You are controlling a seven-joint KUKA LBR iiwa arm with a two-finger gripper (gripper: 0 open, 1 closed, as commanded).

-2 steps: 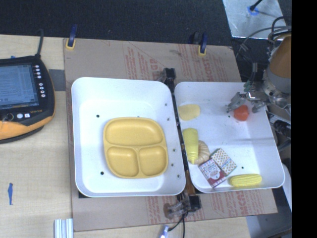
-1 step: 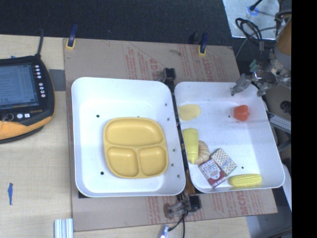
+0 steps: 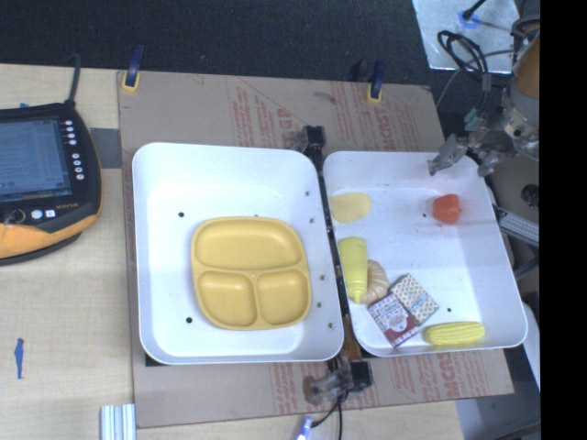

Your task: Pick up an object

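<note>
Claw (image 3: 451,159) above round, seemingly axisless tomato (image 3: 447,208).

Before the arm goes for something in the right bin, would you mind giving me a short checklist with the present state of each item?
1. End effector above the right bin, at its far right corner: ok.
2. End effector free of any object: cannot tell, too small and blurred.
3. Nearest target, the red object, lying apart from other items: ok.
4. Yellow corn at the near edge, free to reach: ok.
5. Packet lying apart: not ok, it touches the items beside it.
6. Yellow divided plate in the left bin, out of the path: ok.
</note>
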